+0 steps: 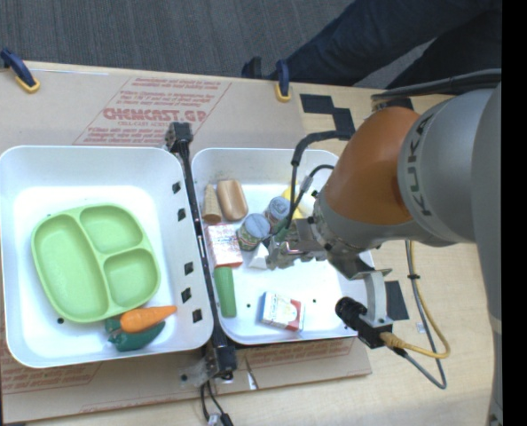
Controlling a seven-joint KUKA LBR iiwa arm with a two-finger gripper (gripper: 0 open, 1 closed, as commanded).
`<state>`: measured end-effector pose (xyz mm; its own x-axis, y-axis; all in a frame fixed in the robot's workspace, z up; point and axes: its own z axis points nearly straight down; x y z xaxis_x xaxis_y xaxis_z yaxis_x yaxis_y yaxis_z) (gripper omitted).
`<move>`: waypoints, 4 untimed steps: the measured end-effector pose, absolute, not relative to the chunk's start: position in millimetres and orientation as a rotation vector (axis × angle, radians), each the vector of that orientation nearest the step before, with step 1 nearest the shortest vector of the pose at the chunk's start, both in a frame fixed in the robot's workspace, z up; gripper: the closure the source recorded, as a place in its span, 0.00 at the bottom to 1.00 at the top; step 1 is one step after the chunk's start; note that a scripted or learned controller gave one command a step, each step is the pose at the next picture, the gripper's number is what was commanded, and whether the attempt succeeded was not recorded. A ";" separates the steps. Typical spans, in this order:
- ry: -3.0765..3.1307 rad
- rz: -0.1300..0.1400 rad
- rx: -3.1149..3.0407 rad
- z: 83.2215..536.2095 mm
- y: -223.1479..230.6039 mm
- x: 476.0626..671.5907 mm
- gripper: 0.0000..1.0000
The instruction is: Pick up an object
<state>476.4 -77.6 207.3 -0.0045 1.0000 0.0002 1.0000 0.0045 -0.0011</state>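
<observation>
Bench: left bin (15,238) holds green tray (95,260), carrot (146,318); jaws' state unclear

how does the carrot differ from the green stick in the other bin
The carrot is orange and tapered, lying roughly crosswise in the left bin below the green tray. The green stick is green, even in width, lying lengthwise by the right bin's left wall. Both are long, slim and lie flat.

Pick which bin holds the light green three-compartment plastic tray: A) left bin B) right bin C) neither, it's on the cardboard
A: the light green three-compartment plastic tray lies flat in the left white bin, with an orange toy carrot just below it.
</observation>
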 end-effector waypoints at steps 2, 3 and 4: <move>-2.235 -0.009 -2.226 273.7 -120.0 483.1 1.00; -2.228 0.004 -2.212 212.4 -142.2 565.1 1.00; -2.228 0.001 -2.213 205.7 -163.6 599.1 1.00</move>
<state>599.1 -163.6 205.7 -0.0067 1.0000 0.0003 1.0000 0.0067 -0.0012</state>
